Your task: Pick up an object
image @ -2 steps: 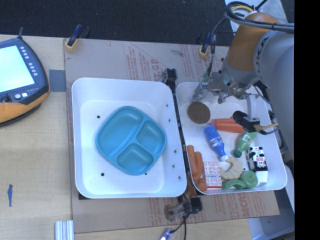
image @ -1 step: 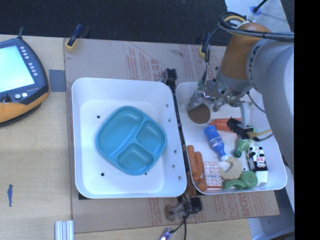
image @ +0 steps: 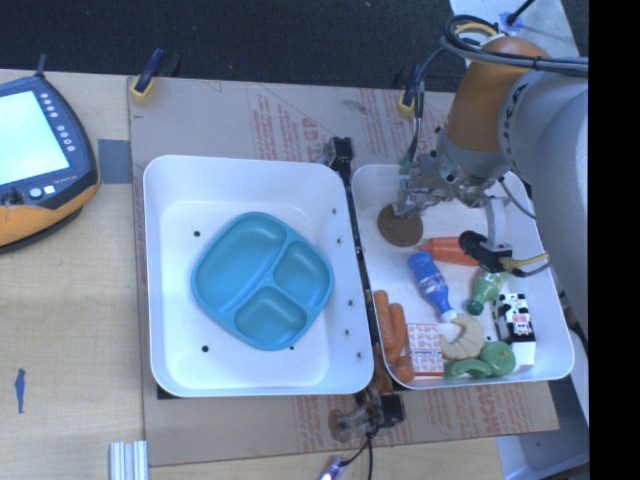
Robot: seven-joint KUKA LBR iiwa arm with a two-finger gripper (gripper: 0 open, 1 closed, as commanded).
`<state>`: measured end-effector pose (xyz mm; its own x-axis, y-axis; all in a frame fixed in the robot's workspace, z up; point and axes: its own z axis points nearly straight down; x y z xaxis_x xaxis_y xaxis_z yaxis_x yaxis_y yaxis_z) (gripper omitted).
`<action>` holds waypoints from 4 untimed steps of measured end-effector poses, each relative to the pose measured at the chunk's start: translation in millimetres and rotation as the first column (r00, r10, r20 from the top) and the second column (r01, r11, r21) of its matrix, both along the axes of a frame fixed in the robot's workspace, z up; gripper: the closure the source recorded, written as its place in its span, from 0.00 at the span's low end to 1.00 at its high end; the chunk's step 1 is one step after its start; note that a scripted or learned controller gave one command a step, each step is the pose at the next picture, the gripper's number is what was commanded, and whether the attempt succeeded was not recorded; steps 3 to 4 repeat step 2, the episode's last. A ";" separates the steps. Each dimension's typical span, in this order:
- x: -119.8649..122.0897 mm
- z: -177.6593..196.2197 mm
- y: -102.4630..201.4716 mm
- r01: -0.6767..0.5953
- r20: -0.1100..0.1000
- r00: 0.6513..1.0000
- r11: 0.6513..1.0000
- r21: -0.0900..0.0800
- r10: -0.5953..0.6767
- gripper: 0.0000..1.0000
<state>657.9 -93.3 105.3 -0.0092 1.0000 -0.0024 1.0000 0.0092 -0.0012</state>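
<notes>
Brown disc (image: pixel 400 226) flat on the floor of the right bin (image: pixel 392 268), toward that bin's far left corner, close to the wall beside the left bin (image: pixel 180 353). Directly over the disc's far edge, the gripper (image: pixel 408 204), pointing down. At the disc or just above it: not clear from this slant. Wide or narrow: cannot tell.

Just right of the disc, an orange stick (image: pixel 445 251) lying crosswise. Nearer the camera, a blue bottle (image: pixel 431 282) on its side, white cap toward the near wall, apart from the disc. Right of it, a small green bottle (image: pixel 484 290), tilted. Further toward the right wall, a black-and-white box (image: pixel 517 320). Along the near wall, a green ring (image: pixel 482 364), touching a beige biscuit (image: pixel 462 341). Left of the biscuit, a red-and-white card (image: pixel 425 349). Left again, two orange sausages (image: pixel 390 328) side by side against the left wall.

Behind the gripper, the arm (image: pixel 490 88): orange band, then grey casing, reaching in from the right over the bin's far right corner.

In the left bin, well apart from all this, a blue plate (image: pixel 263 280) with three compartments, turned at an angle, roughly mid-bin.

Under both bins, a cardboard sheet (image: pixel 250 118) on the bench (image: pixel 60 308). At the sheet's far left corner, a yellow-and-blue clamp (image: pixel 148 73); another clamp (image: pixel 408 96) on the far edge, just left of the arm. At the bench's left edge, a tablet (image: pixel 35 158) in orange casing, screen pale and lit, partly cut off by the frame.
</notes>
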 end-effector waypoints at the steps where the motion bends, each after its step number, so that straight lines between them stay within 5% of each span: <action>1: -1.3 87.3 58.1 0.005 -0.001 1.000 1.000 0.003 -0.005 1.00; 2: -21.0 86.3 52.1 0.005 -0.004 1.000 1.000 0.001 -0.005 1.00; 4: -21.0 86.3 52.1 0.005 -0.004 1.000 1.000 0.001 -0.005 1.00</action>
